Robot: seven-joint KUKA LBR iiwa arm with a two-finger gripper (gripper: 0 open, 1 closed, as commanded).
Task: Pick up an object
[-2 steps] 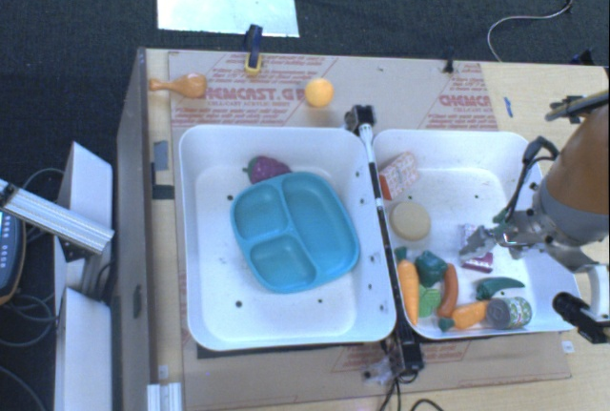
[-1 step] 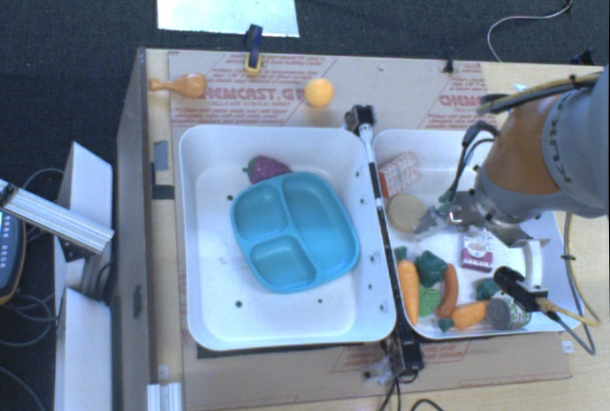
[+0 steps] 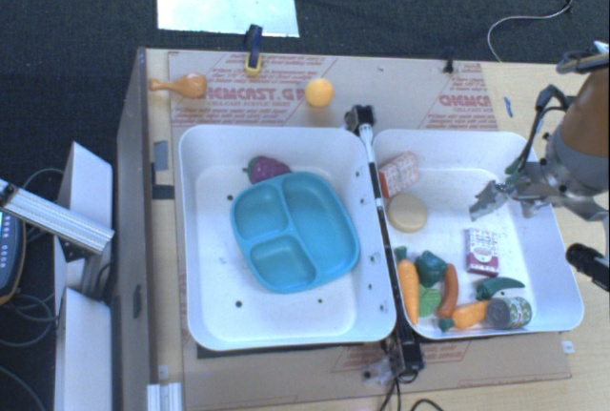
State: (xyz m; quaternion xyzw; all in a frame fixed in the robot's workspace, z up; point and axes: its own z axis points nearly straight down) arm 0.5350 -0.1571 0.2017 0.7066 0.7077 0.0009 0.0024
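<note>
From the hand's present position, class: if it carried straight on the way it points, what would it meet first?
The hand points left across the right bin. Its line most likely meets the round beige piece first, though height above the bin is unclear, so it might pass over.

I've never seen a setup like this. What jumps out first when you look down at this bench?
The big blue divided plate lying in the left bin draws the eye first, with a purple toy tucked behind its far edge. Next comes the heap of toy food in the right bin, an orange carrot among it, near the front edge. The gripper hangs over that bin from the right.
</note>
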